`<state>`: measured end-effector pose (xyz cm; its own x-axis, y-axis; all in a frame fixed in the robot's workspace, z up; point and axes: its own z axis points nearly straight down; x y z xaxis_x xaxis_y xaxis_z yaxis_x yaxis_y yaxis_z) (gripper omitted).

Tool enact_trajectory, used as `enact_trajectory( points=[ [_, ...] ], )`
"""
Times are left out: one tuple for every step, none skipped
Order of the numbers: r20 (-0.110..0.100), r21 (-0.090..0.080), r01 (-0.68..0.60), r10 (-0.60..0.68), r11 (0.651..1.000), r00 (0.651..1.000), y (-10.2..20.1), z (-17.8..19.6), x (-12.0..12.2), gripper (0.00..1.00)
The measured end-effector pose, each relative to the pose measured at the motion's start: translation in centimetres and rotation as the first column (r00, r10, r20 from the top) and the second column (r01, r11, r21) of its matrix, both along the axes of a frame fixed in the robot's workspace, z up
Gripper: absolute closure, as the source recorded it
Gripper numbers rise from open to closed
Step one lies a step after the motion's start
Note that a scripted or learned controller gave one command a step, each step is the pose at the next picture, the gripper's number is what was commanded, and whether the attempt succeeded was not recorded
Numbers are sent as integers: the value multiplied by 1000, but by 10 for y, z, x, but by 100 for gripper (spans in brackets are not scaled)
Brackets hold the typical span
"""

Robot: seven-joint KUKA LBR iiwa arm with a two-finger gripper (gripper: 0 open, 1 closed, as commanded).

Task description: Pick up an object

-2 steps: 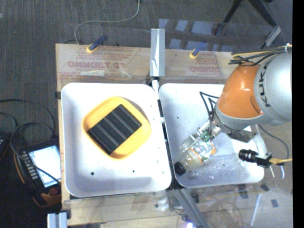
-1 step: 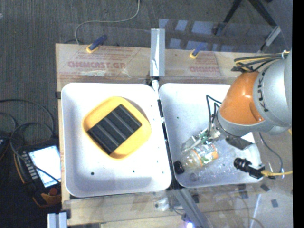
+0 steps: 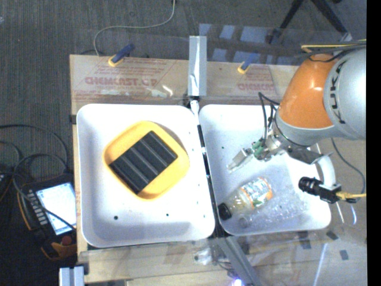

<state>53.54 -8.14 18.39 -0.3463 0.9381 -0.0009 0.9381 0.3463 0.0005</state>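
A clear plastic bottle [image 3: 251, 195] with an orange label and a black cap lies on its side near the front of the right bin [image 3: 226, 124]. My gripper [image 3: 241, 158] hangs over the middle of that bin, just above and slightly left of the bottle, apart from it. The grey arm with its orange band [image 3: 306, 97] covers the bin's right part. A yellow rounded object with a black ridged top [image 3: 146, 159] rests in the middle of the left bin [image 3: 95, 213].
A black cable fitting [image 3: 314, 185] juts from the wrist over the right bin's front right corner. The divider between the bins [image 3: 204, 159] runs just left of the gripper. Clamps and a cable lie on the board behind the bins.
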Motion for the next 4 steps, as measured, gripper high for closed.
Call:
enact_trajectory(
  points=[
    [-3, -3, 100, -100, 995, 995, -46, -9, -52, 0],
    [17, -4, 51, -51, 999, 999, -24, -85, -46, 0],
    [-1, -2, 223, -223, 975, 975, -76, -24, -51, 0],
    [16, -2, 186, -186, 983, 982, -56, -92, -47, 0]
  ],
)
